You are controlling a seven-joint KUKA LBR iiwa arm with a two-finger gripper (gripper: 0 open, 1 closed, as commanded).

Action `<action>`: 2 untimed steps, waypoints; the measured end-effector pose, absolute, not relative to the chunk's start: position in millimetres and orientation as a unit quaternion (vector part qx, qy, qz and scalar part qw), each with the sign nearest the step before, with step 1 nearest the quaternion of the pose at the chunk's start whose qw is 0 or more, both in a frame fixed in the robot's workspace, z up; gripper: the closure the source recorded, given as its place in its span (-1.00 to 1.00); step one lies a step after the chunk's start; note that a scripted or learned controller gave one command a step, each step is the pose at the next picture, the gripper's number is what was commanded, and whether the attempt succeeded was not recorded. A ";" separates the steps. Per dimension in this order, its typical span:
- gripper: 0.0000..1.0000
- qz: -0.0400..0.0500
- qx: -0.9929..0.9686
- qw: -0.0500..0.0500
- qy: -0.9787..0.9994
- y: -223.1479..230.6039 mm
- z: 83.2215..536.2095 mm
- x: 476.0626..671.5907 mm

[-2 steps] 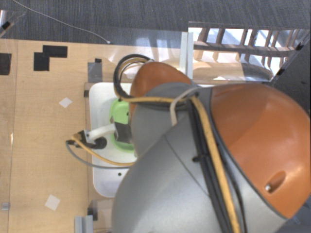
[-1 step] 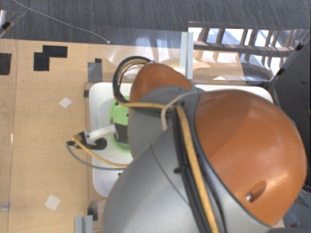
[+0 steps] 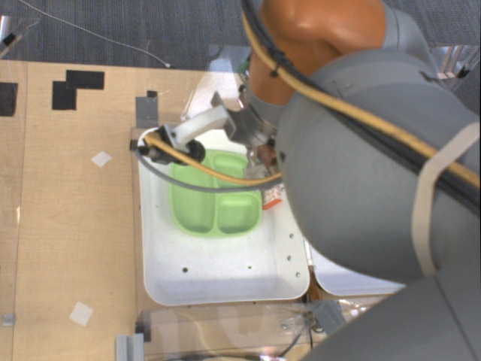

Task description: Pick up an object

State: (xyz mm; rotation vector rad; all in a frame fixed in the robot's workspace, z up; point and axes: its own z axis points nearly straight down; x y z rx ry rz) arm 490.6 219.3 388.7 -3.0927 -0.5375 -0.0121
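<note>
A pale wooden bench (image 3: pixel 68 224) fills the left of the camera view, marked with black square patches (image 3: pixel 75 89) near its far edge and small grey diamond tags (image 3: pixel 101 159) on its surface. Beyond the bench lies dark grey carpet (image 3: pixel 113 13) crossed by a thin pale cable.

The grey arm with its orange band (image 3: pixel 316 21) takes up most of the right side and hangs over the 2 shallow white plastic bins. The claw (image 3: pixel 255 156) is down at the far end of the left bin (image 3: pixel 218 284), largely hidden by the wrist and its yellow and black hoses (image 3: pixel 188 160); whether it is parted or closed, and whether it grips anything, cannot be told from here.

The light green plastic divided tray (image 3: pixel 214 205) lies flat on the left bin's floor, just in front of and below the claw, toward the camera. Its long axis runs from the bin's far end toward the near end, and its 2 near compartments sit side by side, apart from the claw. A small red and white item (image 3: pixel 273 195) lies just beside the tray's right edge, directly under the wrist.

A corner of the right bin (image 3: pixel 346 280) shows beneath the arm, to the right of the claw.
</note>
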 end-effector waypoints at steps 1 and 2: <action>1.00 0.001 -0.995 -0.002 -0.101 195.3 287.5 486.8; 1.00 0.001 -0.995 0.000 -0.102 206.7 244.6 486.3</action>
